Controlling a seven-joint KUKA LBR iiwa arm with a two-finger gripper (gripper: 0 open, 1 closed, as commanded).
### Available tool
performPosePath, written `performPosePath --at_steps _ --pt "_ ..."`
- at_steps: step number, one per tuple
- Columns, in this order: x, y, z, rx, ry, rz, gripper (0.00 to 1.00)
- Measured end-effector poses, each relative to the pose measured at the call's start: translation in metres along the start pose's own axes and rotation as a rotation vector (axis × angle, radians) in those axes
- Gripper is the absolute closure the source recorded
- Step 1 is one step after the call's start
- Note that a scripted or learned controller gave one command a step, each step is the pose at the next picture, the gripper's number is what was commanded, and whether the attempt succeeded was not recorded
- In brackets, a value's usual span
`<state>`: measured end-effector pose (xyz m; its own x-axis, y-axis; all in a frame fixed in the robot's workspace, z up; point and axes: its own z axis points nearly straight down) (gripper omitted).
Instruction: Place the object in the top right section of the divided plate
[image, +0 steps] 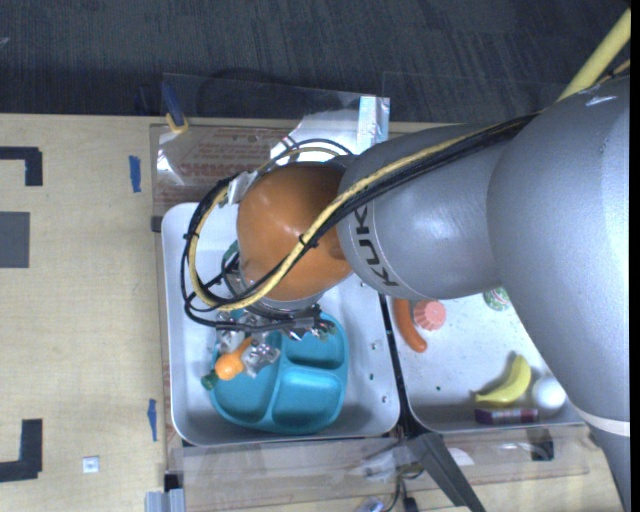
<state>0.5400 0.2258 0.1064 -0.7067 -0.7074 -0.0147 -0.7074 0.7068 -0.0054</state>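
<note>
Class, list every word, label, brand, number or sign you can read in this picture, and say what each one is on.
"KU": black letters on the grey robot arm, the rest of the word hidden.
Reddish print on the clear plastic sheet behind the left white bin: too blurred to read.

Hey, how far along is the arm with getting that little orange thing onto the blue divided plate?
Done: the gripper has reached the blue divided plate in the left bin. In hand: a small orange object sits at the gripper by the plate's left rim; a firm grasp isn't clear. Left: setting it in the top right section.
</note>
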Motion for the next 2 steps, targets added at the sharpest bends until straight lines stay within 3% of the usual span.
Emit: performPosePath --at_steps 1,2 --pt "0.009 0.01 0.001 0.015 -0.037 -0.303 1.0" --pt "0.041 0.029 0.006 0.011 -0.038 -0.394 1.0"
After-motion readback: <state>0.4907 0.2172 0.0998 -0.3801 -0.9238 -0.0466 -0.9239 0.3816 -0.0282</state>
